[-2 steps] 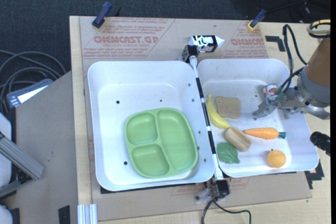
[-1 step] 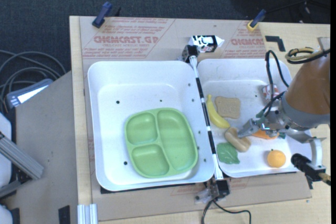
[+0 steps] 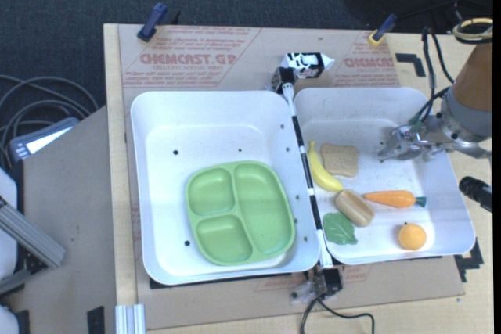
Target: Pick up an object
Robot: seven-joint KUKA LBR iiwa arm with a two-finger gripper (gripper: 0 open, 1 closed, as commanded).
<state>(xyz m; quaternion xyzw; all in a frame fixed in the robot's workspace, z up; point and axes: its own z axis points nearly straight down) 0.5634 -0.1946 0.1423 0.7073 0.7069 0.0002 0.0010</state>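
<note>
In the right bin [image 3: 368,109] lie a yellow banana [image 3: 322,170], a slice of bread [image 3: 340,159], a carrot [image 3: 391,199], a brown bread roll [image 3: 354,208], a green leaf [image 3: 340,229] and an orange [image 3: 412,236]. My gripper [image 3: 401,145] hangs over the bin's right part, above and right of the bread slice, some way from it. Nothing shows between its fingers.
A green divided plate [image 3: 239,211] sits in the left bin [image 3: 168,129]. Blue and yellow clamps [image 3: 151,22] hold the cardboard at the back. Cables [image 3: 31,102] lie off the bench to the left. The arm's orange band [image 3: 479,78] rises at the right edge.
</note>
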